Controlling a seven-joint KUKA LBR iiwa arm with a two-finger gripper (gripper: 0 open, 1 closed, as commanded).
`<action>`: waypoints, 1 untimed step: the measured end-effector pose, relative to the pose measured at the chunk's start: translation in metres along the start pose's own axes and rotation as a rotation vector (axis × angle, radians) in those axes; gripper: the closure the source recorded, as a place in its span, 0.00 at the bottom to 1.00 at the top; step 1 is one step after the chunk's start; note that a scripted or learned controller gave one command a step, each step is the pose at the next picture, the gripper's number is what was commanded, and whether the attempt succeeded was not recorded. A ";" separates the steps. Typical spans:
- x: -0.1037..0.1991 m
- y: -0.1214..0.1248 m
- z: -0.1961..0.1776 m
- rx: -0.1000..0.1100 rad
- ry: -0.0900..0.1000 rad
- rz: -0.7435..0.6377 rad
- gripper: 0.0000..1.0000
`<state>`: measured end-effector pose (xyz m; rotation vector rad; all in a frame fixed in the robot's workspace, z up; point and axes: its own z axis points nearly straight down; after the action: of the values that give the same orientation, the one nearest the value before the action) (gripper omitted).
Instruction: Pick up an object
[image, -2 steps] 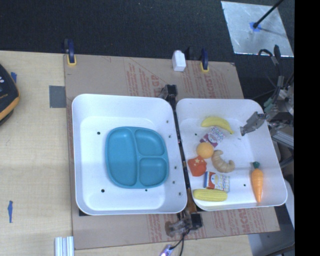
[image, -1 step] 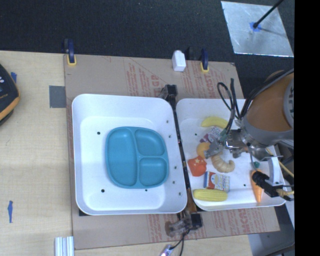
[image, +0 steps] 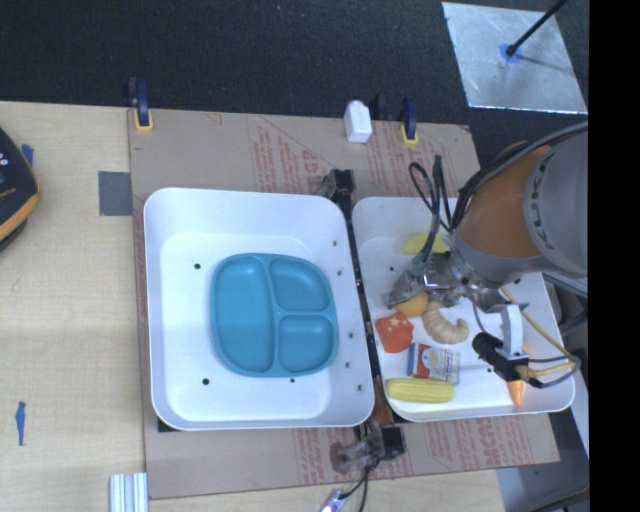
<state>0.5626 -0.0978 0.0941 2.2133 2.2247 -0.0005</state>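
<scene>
Two shallow white bins side by side on the counter (image: 70, 330), set on a cardboard sheet (image: 250, 150) clamped at its far edge, probably to keep everything from sliding. In the left bin (image: 170, 225), a blue divided plate (image: 274, 313) lying flat near the middle, well apart from any food. In the right bin (image: 555, 395), the pickable clutter: an ear of corn (image: 420, 391) along the near wall, a small red-and-white packet (image: 436, 362) just beside it on the far side, a red pepper-like piece (image: 394, 331) to the left, a pale curved croissant-like item (image: 444, 326) at the centre, a yellow piece (image: 417, 243) toward the far wall, an orange carrot-like thing (image: 515, 388) by the near right corner. Reaching in from the right, the grey arm with its orange band (image: 505, 215), wrist angled down over the centre of the right bin, cables trailing around it. Pincer (image: 420, 288) low among the items, just beyond the pale curved item and near something orange; opening impossible to judge, hidden by the wrist and clutter, and no object clearly caught in it. Likely aimed at the central pile, where the objects sit closest together. Risk of nudging neighbours rather than seizing one, given the crowding.
</scene>
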 end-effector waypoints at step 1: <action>0.002 0.004 0.001 0.001 0.000 0.000 0.00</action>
<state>0.5662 -0.0962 0.0935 2.2140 2.2246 -0.0017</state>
